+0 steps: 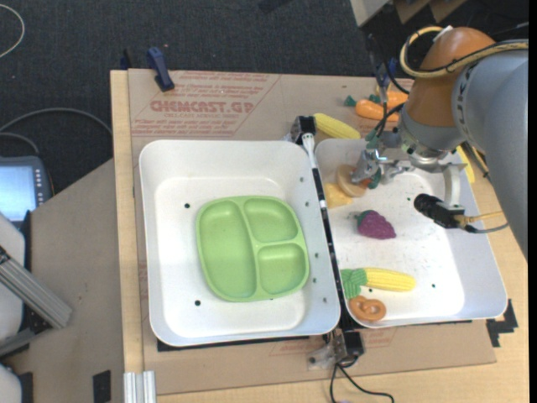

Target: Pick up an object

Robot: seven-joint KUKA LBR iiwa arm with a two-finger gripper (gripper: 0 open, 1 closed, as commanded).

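A small purple plastic bunch of grapes lies near the middle of the right-hand shallow white bin; everything else is placed from it.

Up and to the left of the grapes, close to the bin's far left corner, lies a pale yellow wedge-shaped toy piece; a round tan toy piece touches it on the side away from the grapes; the tool hangs right over that round piece, just beyond the grapes; whether the tool is wide, narrow or closed on anything cannot be told from this angle; the grey arm with its orange band reaches in from the right of the grapes.

Below the grapes, toward the near edge, lies a yellow toy corn cob with green husk; just past it, at the near rim, sits an orange round toy slice.

Left of the grapes, across the divider, the left-hand white bin holds a green three-compartment plastic plate.

Beyond the grapes, outside the bins on the brown board-covered worktop, rest a second yellow toy cob and an orange toy carrot; far to the upper left, a blue clamp grips the worktop's edge.
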